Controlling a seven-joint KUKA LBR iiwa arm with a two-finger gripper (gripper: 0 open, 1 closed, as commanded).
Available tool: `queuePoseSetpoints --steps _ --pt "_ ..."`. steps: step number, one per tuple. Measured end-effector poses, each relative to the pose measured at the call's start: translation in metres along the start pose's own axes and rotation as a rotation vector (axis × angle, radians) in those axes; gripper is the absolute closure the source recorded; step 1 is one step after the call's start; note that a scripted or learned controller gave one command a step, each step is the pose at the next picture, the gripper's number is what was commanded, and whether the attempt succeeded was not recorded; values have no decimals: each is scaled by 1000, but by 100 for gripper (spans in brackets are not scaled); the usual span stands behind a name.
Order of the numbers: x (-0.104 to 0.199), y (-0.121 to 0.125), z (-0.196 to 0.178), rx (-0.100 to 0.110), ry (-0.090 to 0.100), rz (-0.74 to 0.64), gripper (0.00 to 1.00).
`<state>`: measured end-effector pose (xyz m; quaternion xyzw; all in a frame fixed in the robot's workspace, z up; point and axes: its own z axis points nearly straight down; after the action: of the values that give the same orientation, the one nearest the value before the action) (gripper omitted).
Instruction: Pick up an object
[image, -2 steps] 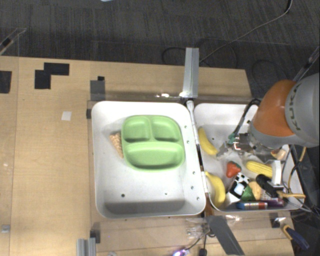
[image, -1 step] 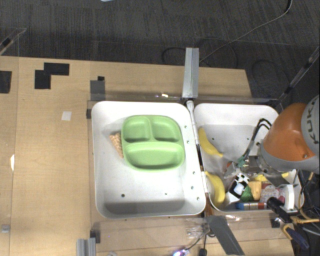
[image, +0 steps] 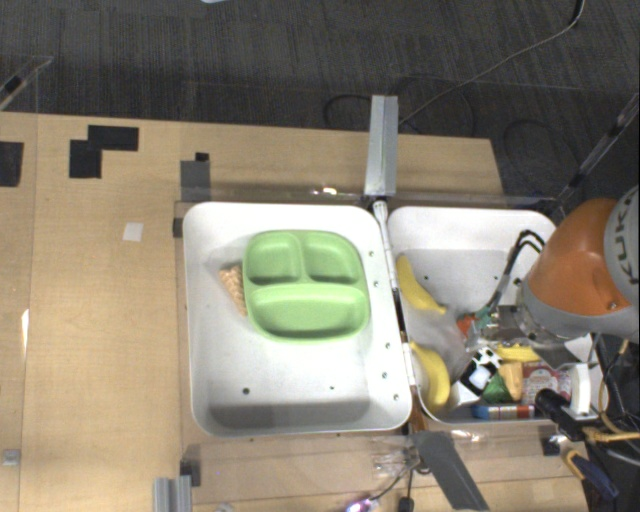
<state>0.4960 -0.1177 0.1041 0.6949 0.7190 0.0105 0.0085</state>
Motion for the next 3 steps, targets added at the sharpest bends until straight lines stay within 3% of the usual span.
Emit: queuePoseSetpoints --steps 1,2,3 --pt "49 92 -79 21 -3 40 100" --pt "9 118 -94 19 -2 -170 100" --pt "10 118 -94 20 -2 -171 0"
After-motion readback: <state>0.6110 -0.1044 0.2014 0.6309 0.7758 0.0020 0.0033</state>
